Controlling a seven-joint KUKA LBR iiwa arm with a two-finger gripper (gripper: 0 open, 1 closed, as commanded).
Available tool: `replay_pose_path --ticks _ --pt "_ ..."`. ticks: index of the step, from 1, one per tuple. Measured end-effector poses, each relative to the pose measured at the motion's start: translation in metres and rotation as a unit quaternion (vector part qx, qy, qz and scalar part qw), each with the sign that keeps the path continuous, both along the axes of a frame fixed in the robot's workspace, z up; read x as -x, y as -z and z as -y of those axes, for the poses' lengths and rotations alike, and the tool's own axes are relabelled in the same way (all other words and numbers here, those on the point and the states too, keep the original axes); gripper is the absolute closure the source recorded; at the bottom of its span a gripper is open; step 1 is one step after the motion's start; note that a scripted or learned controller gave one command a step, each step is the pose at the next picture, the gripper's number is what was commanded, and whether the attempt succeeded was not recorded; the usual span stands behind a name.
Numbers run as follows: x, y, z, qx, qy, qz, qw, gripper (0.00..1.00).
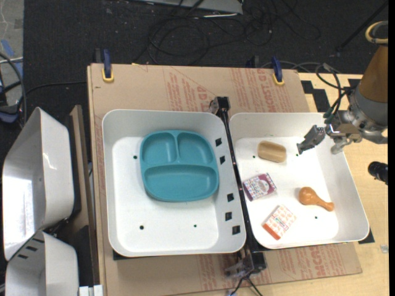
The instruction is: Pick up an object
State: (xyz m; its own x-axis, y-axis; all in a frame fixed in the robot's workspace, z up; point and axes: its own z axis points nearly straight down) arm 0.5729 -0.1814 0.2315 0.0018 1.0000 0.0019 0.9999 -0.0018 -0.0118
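The right bin [345,165] holds several small objects. A tan bread-like lump [272,151] lies at its upper left, and a purple-and-white packet [260,186] sits near the divider. An orange drumstick-shaped toy [315,198] lies lower right, with a red-and-white packet [279,221] near the front. My gripper [322,144] hovers over the bin's upper right, to the right of the tan lump and apart from it. It is open, with nothing between its fingers.
The left bin [117,165] carries a teal divided plate [179,165]. A black divider [231,177] runs between the bins. The arm [373,97] enters from the upper right. White containers [34,184] stand off the bench at the left.
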Motion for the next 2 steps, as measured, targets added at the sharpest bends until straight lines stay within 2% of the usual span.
replay_pose_path --ticks 1,2 --pt "-0.003 -0.007 0.0 0.0012 -0.001 0.006 1.0 0.0" --pt "-0.006 0.039 -0.007 0.0006 -0.002 0.004 1.0 0.0"
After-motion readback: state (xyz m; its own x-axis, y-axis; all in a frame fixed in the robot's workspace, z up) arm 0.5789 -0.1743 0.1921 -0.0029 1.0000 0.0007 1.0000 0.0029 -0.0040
